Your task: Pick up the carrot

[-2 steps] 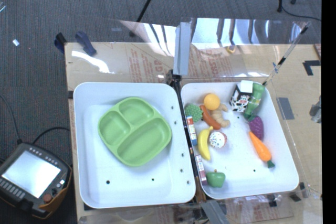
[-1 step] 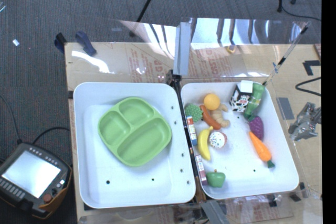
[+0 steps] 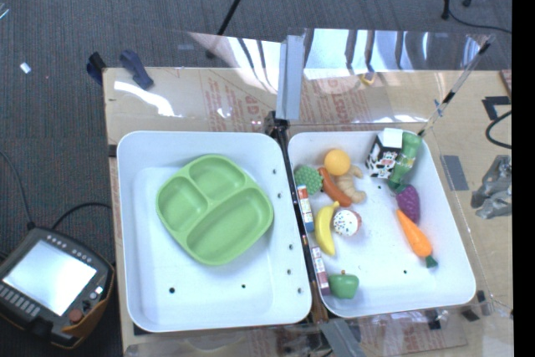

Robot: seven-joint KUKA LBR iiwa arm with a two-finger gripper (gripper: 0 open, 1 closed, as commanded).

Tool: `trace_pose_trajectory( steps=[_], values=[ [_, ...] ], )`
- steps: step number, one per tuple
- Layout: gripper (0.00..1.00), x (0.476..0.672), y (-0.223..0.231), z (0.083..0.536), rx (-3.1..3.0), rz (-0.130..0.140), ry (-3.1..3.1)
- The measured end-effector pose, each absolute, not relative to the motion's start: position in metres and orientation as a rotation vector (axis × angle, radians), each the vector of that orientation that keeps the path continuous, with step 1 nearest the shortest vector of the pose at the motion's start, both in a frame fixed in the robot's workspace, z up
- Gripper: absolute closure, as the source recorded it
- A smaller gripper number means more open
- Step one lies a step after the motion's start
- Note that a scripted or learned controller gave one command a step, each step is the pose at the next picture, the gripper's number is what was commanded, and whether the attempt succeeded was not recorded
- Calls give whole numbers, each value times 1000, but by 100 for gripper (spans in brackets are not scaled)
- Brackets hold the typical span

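Note:
The carrot [image 3: 415, 234] is orange with a small green tip. It lies slanted in the right bin [image 3: 456, 263], close to the right wall, with its green end pointing to the front right. A purple toy fruit [image 3: 408, 201] touches its upper end. Nothing is gripping the carrot.
The right bin also holds a green bottle [image 3: 405, 159], a cow-print carton [image 3: 385, 153], an orange ball [image 3: 337, 161], a banana [image 3: 324, 230], a sprinkled round toy [image 3: 345, 221] and a green apple [image 3: 343, 285]. A green divided plate [image 3: 215, 207] lies in the left bin [image 3: 142, 297]. A grey metal piece [image 3: 493, 188] sits by the bench's right edge.

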State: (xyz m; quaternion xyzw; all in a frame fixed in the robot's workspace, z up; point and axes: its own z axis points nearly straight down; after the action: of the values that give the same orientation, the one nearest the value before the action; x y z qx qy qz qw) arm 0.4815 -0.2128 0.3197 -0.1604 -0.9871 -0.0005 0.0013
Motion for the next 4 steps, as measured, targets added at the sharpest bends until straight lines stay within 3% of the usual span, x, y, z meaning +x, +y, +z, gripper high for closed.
trace_pose_trajectory(
  steps=[1, 2, 3, 4],
  values=[
    [100, 479, -210, 352, 84, -1, -3142],
    [100, 478, -211, 351, 141, -2, -3141],
    [100, 487, -211, 325, 633, -2, -3079],
    [100, 498, -211, 310, 733, -5, -3055]
  ],
)
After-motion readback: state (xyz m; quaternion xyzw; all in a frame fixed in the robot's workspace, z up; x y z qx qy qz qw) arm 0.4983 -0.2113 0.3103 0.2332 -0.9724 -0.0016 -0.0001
